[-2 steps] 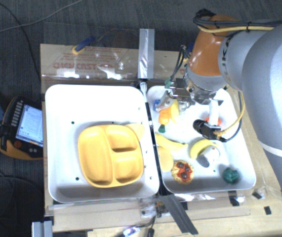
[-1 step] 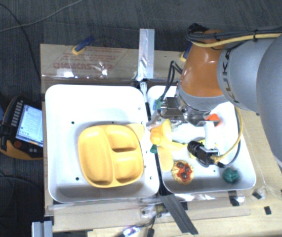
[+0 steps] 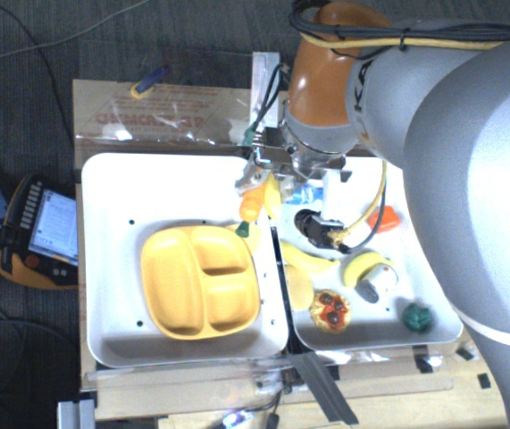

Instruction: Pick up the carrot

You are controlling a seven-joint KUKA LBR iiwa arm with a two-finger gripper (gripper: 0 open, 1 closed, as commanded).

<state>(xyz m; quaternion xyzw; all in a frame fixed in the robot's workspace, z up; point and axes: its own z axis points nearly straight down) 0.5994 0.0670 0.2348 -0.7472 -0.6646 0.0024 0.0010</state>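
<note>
carrot (image 3: 252, 206) partly hidden beneath pincer (image 3: 263, 181), grip unclear

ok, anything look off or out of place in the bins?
The carrot hangs over the divider between the two bins, right under the claw, rather than lying flat in either. The yellow tray sits slightly askew in the left bin. Nothing looks spilled or damaged.

My arm (image 3: 451, 141) is smooth grey casing with a soft sheen; my wrist band (image 3: 326, 79) is glossy orange. Both bins (image 3: 112, 266) are smooth white plastic, slightly shiny. The divided tray (image 3: 201, 280) is matt yellow plastic. The carrot (image 3: 253, 204) looks smooth, orange plastic. Behind, a crinkled clear plastic bag (image 3: 165, 114) lies glossy on brown cardboard. The floor (image 3: 31, 61) is rough dark carpet.
</note>
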